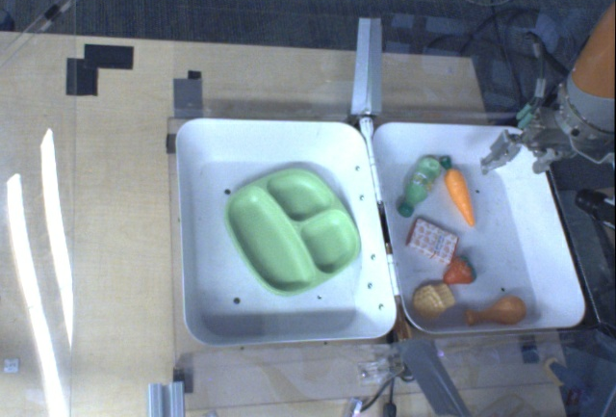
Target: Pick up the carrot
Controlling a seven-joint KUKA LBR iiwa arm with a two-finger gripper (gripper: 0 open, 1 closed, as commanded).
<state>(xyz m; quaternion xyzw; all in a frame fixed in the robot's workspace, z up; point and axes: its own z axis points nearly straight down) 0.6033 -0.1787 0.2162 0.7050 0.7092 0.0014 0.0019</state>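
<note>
The orange carrot (460, 196) with a green top lies in the upper middle of the right bin (558, 242), its tip pointing toward the near side. My gripper (517, 158) hangs over the bin's far right corner, to the right of the carrot and a little beyond it, apart from it. Its two fingers stand spread open, and nothing sits between them.
A green bottle (422, 182) lies just left of the carrot, almost touching its top. Nearer the front are a patterned box (432, 240), a red fruit (459, 272), a yellow corn piece (433, 299) and a brown gourd-like toy (499, 311). The left bin (202, 155) holds a green divided plate (294, 229).
</note>
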